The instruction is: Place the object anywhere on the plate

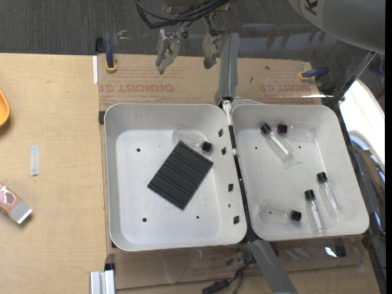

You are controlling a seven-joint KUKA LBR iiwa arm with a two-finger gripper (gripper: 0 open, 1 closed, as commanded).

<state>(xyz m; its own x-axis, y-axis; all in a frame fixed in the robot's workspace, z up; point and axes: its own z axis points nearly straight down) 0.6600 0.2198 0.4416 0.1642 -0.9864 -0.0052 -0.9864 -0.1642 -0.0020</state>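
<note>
A black ribbed plate (180, 174) lies tilted in the middle of the left bin (111, 170). A clear vial with a black cap (195, 139) lies just beyond the plate's far corner, close to it; I cannot tell whether they touch. Several more clear capped vials (275, 138) are scattered in the right bin (346, 146). My gripper (185, 63) hangs high above the bench behind the left bin's far rim. It is open, with nothing between its fingers (164, 55), and it is well away from every vial.
A grey divider post (228, 66) rises between the bins at the back. Brown cardboard (141, 84) lies behind the bins, with blue clamps (109, 55) at its ends. On the wooden bench to the left sit a small packet (13, 204) and a metal strip (34, 161).
</note>
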